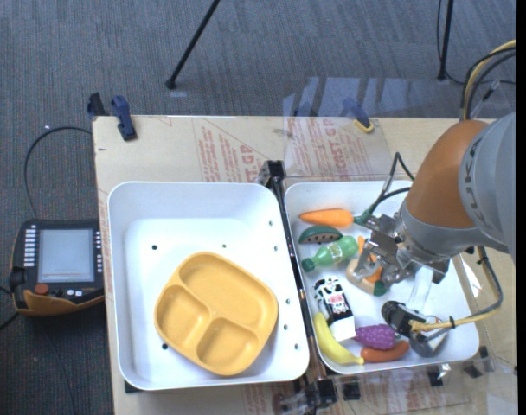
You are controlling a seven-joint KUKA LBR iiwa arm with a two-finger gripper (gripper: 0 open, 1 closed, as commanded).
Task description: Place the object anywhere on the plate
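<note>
Counter (194, 150) carries two white bins: the left bin (142, 223) holds a yellow divided plate (215, 312), the right bin (466, 318) a carrot (326, 218), green bottle (330, 252), milk carton (335, 305), banana (332, 341) and purple grapes (377, 335). Arm (462, 188) reaches over the right bin, its end effector (373, 264) low among the toys; whether it is open or gripping anything, I cannot tell.

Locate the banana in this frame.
The banana lies in the right bin, along its front-left edge, just below the milk carton and left of the grapes.
</note>
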